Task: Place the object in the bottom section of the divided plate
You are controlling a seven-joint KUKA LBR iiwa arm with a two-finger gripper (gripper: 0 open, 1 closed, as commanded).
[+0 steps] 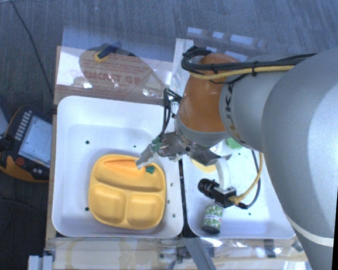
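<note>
The claw (pixel 146 157) hangs over the top section of the yellow plate (pixel 127 207) in the left bin (pixel 76 117), beside an orange carrot (pixel 122 162) with a green tip; whether it grips the carrot or is spread apart I cannot tell. Judging by that, placing is under way, and the next move calls for carrying the carrot toward the plate's near sections. The plate looks like smooth moulded plastic with rounded wells.
</note>
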